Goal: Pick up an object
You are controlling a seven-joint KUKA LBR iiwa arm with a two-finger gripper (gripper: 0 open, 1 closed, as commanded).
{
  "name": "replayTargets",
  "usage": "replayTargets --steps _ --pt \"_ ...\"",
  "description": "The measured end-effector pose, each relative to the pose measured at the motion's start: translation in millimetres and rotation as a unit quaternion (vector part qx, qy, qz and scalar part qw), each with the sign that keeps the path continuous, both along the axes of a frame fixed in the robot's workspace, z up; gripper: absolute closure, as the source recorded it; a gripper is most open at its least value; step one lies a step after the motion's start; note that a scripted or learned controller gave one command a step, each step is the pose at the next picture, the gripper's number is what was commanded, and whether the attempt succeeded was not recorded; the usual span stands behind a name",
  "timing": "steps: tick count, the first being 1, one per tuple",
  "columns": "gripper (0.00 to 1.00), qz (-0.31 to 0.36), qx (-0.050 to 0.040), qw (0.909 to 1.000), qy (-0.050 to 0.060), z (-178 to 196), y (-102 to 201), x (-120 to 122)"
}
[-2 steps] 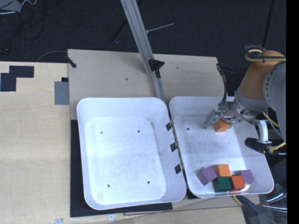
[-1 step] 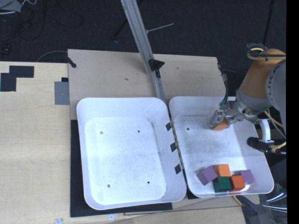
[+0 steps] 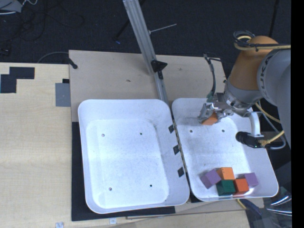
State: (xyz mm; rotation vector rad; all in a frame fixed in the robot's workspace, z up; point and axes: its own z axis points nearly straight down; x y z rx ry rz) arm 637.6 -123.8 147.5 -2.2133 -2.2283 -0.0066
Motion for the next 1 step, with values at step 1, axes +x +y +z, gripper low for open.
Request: replayTargets --steps 1 --pt "1.00 0.000 0.0004 1.0000 0.001 44.9 77.4 -22.2"
